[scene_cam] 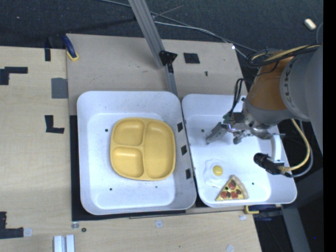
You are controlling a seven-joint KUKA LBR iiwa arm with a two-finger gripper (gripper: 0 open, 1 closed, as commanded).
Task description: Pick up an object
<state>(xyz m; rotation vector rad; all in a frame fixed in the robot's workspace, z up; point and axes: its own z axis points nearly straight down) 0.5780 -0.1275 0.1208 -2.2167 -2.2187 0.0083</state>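
While the pincer [223, 132] hangs splayed open and empty over the right bin [195, 114], nothing is lifted. Fried egg [215, 171] and pizza slice [232, 189] lie nearer that bin's front edge; grasping remains.

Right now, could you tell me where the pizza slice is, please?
The pizza slice lies in the right bin, near its front edge, just right of the fried egg and below the gripper.

A robotics lab bench — plywood top [31, 156] marked with black tape, two white bins [131, 203], loose cables [210, 33], an aluminium camera post [149, 25] — and toy food
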